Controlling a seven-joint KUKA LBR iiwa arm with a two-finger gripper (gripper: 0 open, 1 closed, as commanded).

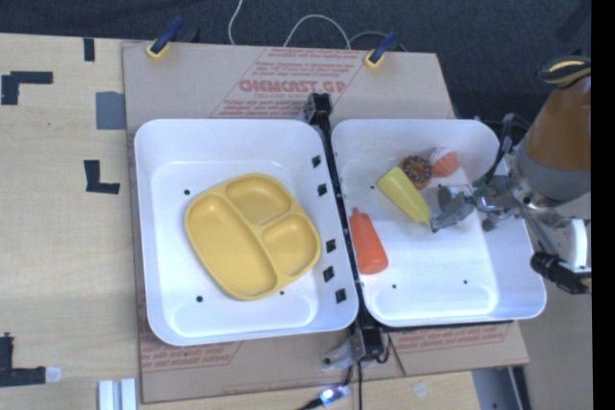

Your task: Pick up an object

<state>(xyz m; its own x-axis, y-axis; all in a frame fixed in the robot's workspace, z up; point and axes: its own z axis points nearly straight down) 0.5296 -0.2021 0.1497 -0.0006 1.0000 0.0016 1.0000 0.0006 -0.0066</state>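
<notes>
Beside the yellow piece (405,194) in the right bin (480,302), we see the gripper (450,207) low on approach, its pincer state untellable; next we must close squarely on that piece.

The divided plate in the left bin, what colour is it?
Yellow; the divided plate shows in the camera view.
</notes>
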